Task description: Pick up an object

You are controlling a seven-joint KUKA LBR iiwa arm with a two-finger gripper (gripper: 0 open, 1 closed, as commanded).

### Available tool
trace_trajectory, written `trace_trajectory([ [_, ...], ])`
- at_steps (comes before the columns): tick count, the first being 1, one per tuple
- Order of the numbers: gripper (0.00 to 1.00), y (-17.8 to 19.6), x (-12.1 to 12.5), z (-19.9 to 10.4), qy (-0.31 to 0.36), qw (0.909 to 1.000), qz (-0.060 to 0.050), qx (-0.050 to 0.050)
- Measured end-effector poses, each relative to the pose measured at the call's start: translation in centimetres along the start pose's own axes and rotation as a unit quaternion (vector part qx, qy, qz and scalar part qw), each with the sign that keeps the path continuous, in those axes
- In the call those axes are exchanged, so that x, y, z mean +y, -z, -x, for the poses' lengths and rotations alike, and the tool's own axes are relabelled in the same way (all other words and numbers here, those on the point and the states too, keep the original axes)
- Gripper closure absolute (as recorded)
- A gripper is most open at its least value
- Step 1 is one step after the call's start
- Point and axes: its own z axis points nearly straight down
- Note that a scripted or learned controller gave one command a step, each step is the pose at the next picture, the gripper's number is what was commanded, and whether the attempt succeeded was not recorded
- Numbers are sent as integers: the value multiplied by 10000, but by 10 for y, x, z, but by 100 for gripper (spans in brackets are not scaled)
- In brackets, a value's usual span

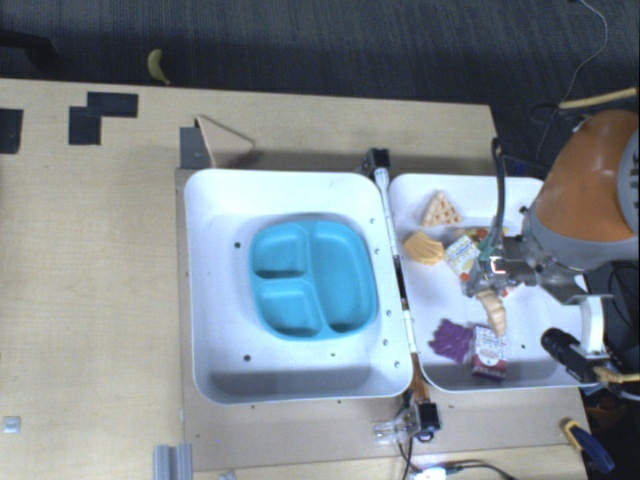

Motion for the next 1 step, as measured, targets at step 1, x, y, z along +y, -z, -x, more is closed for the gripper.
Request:
trace_trajectory([
  [1,100,-21,103,-83,4,10000,-10,0],
])
